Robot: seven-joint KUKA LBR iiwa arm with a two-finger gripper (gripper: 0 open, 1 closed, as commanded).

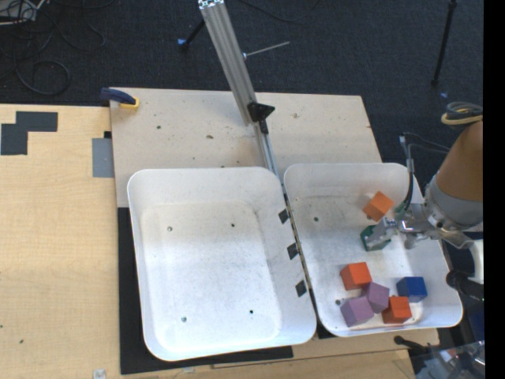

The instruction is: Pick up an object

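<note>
I read this as the approach step: my tool (384, 233) is down inside the right bin (331, 181), just below the orange block (379, 205) and touching nothing I can confirm. A greenish piece (373, 239) sits at its tip; whether that is an object or part of the tool, I cannot tell, nor how the tool is set. Other blocks cluster further below the orange one. Next I would need to centre over one block before descending. The arm (461, 176) is cut off.

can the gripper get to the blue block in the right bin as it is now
Probably yes. The blue block lies near the right bin's front right corner with its top uncovered, and the gripper hovers close by, nothing between them.
</note>
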